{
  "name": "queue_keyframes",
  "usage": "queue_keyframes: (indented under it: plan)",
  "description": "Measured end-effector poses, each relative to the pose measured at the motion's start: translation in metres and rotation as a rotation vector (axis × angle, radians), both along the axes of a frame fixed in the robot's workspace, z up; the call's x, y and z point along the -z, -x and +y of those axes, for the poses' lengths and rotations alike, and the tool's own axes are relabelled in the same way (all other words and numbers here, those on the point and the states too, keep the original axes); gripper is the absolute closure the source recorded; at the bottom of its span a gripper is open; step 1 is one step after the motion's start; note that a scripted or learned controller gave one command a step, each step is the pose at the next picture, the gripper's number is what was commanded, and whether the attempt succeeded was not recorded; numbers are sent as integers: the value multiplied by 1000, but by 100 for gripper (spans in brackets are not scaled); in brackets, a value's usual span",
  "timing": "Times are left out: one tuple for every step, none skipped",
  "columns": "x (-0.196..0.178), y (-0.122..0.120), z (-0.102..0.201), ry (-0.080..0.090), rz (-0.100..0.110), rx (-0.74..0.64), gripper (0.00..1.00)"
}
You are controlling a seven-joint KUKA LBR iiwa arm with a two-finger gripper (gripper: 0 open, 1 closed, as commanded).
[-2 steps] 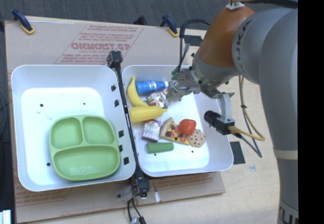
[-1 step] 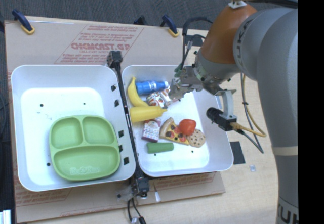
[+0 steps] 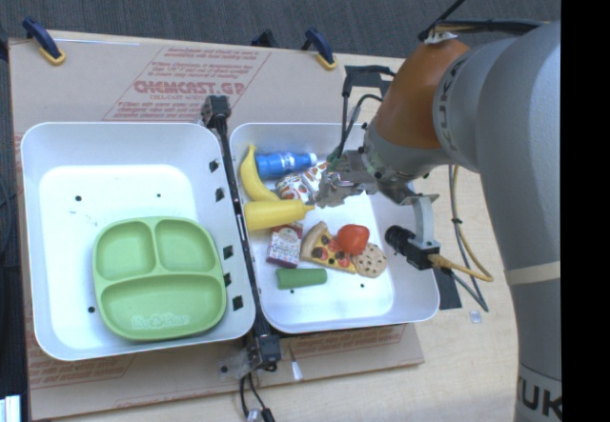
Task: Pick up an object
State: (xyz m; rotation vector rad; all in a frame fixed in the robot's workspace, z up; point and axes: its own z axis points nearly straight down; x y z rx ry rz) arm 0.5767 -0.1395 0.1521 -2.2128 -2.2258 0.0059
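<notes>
1. The gripper (image 3: 329, 184) is low in the right bin (image 3: 410, 291), right over the pile of toy food.
2. I cannot tell how its grip stands; the wrist hides it.
3. A shiny wrapper (image 3: 297, 187) sits just beside it, and a blue bottle (image 3: 283, 163) just past that.
4. Nothing looks lifted yet.
5. The grab and the lift are, I think, not done yet.

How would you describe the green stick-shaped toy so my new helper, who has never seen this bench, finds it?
Look in the right-hand white bin, at its near edge. The dark green stick lies flat there, below the pizza slice. It is the only plain green piece among the toys.
</notes>
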Motion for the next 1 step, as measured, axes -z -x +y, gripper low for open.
queue_keyframes:
  plan:
    - [-4,67,11,-1,-1,-1,100]
